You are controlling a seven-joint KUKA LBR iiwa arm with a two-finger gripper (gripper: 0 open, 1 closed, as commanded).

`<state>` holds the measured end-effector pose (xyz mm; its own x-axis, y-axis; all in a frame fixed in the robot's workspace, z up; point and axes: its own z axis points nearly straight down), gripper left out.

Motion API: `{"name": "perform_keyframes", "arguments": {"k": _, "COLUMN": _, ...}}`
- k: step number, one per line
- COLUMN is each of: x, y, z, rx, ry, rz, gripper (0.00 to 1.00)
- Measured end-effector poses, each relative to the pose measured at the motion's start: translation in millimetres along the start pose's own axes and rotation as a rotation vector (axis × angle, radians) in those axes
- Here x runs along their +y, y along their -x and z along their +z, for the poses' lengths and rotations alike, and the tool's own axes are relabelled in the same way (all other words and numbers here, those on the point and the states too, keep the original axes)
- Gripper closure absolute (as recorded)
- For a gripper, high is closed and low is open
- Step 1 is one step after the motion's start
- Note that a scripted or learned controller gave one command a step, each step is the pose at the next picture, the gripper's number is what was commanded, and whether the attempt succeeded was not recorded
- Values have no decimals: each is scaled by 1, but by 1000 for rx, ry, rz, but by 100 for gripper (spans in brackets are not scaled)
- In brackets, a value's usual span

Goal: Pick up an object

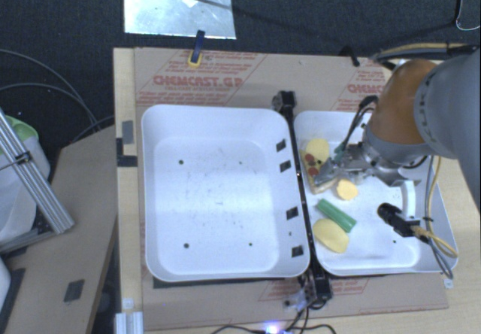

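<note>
the left bin (218, 197) is seen as a shallow white tray with small dark specks on its floor, set on a table (225, 73) covered by brown printed cardboard. just beside it, across a dark divider carrying black clips, the right bin (376, 257) is placed.

within the right bin, near its left wall, several small items are gathered. a pale yellow rounded piece (317, 150) is seen at the upper left, with a small red item (311, 162) just below it. a green stick-like piece (335, 215) is laid at a slant lower down, and a yellow lumpy piece (331, 235) is touching its lower end. a small yellow round piece (346, 190) is seen between these groups.

the claw (325, 174) is lowered among these items, just beside the small yellow round piece and the red item. whether it is clenched or released cannot be told, since it is blurred against the clutter. the grey arm (443, 110) with its orange band is reached in from the right.
</note>
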<state>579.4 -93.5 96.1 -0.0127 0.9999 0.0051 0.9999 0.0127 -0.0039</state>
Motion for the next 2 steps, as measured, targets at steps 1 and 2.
{"name": "perform_keyframes", "arguments": {"k": 1, "x": 1, "y": 7, "z": -17, "rx": -5, "ry": 8, "rz": 9, "gripper": 100}}
{"name": "perform_keyframes", "arguments": {"k": 2, "x": 29, "y": -12, "z": -14, "rx": -5, "ry": 9, "rz": 6, "gripper": 100}}
